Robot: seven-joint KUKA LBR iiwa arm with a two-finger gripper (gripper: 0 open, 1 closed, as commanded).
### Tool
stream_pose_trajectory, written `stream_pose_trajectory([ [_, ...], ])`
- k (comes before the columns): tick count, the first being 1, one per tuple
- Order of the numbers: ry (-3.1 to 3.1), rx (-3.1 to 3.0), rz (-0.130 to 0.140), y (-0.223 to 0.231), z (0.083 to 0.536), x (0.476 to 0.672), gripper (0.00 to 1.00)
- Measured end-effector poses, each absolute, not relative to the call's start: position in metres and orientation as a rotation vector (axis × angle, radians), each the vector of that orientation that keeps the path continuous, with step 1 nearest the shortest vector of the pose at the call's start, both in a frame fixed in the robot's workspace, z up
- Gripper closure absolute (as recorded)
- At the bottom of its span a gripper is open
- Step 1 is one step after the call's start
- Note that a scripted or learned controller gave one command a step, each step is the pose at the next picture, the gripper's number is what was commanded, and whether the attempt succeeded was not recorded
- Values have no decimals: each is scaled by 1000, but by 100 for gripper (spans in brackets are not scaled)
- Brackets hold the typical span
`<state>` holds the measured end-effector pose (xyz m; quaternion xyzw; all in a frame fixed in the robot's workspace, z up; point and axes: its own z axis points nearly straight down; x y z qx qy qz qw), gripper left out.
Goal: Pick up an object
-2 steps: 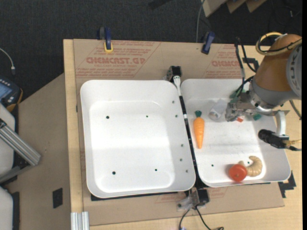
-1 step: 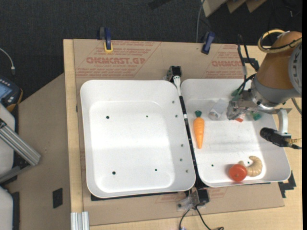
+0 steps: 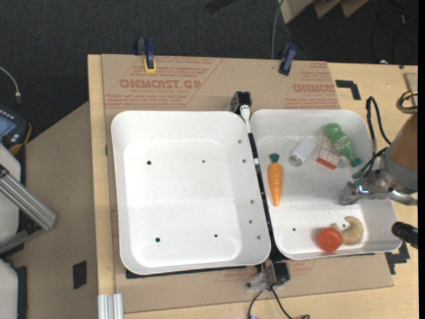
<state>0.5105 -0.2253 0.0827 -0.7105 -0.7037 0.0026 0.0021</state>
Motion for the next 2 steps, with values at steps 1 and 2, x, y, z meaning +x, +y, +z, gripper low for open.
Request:
stream_pose_trajectory([
  [1, -2217, -2217, 1, -182, 84, 477, 100],
  [2, -2220, -2223, 0, -184, 85, 479, 0],
])
